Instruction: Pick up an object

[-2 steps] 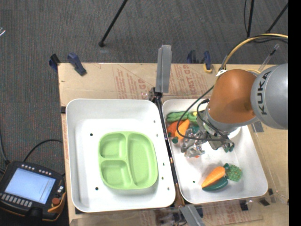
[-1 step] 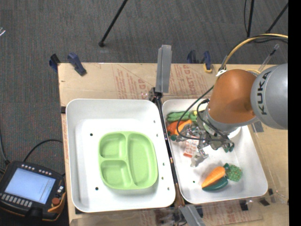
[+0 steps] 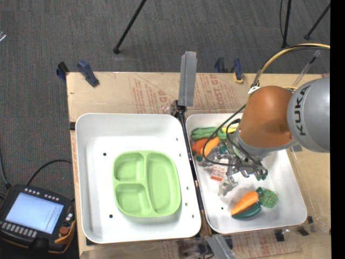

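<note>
On the dark grey carpet at the lower left lies a teach pendant point(image 3: 35, 217) with a lit pale screen, its cable curling off to the left. Beside it stands the bench point(image 3: 124, 93), a brown board with faint red printing too blurred to read, and blue clamps point(image 3: 86, 72) grip its far edge. Thin black stand legs point(image 3: 132, 20) cross the carpet beyond it.

The left bin point(image 3: 89, 139) holds a light green divided plate point(image 3: 146, 184) with three compartments, lying flat near its middle. A grey upright post point(image 3: 187, 85) rises at the seam between the two bins.

The right bin point(image 3: 294, 198) holds the toy food. At its far left lie a green vegetable point(image 3: 204, 132) and an orange piece point(image 3: 211, 144), touching. Near the front lies a toy carrot point(image 3: 246, 202) with a green leafy top, resting on a dark green piece.

The arm point(image 3: 310, 117) reaches in from the right, its orange band over the bin's far half, and "KUKA" is printed in dark letters on its grey shell. The gripper point(image 3: 230, 178) points down over the middle of the right bin, just beyond the carrot; whether it is parted or closed cannot be told, and nothing is seen held in it.
</note>
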You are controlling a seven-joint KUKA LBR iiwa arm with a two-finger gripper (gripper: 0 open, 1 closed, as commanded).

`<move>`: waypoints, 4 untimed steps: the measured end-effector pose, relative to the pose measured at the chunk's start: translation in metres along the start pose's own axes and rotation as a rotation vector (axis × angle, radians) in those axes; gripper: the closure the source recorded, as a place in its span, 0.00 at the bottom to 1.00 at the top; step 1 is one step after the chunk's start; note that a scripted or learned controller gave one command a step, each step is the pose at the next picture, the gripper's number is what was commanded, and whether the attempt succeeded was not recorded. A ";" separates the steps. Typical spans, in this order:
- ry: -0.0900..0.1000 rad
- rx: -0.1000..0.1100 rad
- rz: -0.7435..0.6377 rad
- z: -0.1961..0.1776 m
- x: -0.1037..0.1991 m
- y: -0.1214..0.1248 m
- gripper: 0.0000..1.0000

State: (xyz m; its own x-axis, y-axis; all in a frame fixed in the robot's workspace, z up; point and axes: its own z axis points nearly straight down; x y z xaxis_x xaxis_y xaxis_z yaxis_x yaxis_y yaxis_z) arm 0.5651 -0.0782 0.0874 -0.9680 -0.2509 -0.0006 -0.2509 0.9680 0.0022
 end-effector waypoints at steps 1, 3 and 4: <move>-0.003 0.000 -0.007 -0.011 -0.002 0.002 1.00; 0.002 0.000 0.156 0.001 0.014 -0.001 0.00; 0.002 0.000 0.198 0.000 0.014 0.000 0.00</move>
State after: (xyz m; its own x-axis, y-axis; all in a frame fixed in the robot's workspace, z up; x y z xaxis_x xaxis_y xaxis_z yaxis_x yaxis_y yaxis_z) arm 0.5516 -0.0812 0.0870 -0.9985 -0.0552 0.0016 -0.0552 0.9985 0.0023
